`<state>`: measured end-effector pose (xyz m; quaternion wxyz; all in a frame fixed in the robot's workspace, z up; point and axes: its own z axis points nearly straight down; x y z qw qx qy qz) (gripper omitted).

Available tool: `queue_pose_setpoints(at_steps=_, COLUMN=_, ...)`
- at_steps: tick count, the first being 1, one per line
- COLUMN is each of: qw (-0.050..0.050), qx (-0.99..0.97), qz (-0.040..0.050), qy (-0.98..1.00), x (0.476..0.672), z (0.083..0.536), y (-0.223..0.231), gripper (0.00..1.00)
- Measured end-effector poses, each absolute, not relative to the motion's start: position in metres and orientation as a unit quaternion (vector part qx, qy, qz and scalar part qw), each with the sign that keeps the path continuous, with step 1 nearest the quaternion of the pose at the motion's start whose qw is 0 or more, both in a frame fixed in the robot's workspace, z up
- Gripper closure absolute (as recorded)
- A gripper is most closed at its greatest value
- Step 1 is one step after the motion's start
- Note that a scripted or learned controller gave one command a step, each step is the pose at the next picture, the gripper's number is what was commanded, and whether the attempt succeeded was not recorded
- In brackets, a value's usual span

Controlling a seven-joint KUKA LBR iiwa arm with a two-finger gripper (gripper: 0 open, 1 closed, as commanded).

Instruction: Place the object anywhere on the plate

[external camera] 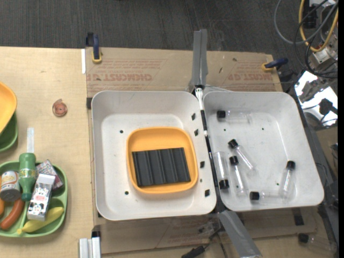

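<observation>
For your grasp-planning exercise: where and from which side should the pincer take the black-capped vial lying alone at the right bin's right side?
Grip the vial across its clear middle, coming straight down from above. It lies flat and apart from the others, cap toward the far side, so close across its narrow width.

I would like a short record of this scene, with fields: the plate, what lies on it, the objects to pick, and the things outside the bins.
plate: orange plate, in the left bin
on plate: dark ribbed block
objects: clear tubes with black caps, scattered in the right bin
outside bins: green tray of toy food at left
task state: no tube on the plate yet
</observation>
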<state>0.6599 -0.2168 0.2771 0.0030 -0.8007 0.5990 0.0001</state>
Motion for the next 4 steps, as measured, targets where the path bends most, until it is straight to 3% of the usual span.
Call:
queue_pose_setpoints(at_steps=1, qw=0.003, qx=-0.801, qz=0.0002, qy=0.599, x=0.66, z=0.277, y=-0.217, gripper=0.0)
queue_pose_setpoints(at_steps=2, qw=0.003, qx=-0.891, qz=0.0002, qy=0.454, x=0.66, z=0.28, y=-0.214, gripper=0.0)
queue_pose_setpoints(at_steps=3, qw=0.002, qx=-0.947, qz=0.0005, qy=0.322, x=0.617, z=0.289, y=-0.21, gripper=0.0)
queue_pose_setpoints(at_steps=4, qw=0.002, qx=-0.955, qz=0.0022, qy=0.298, x=0.508, z=0.21, y=-0.198, gripper=0.0)
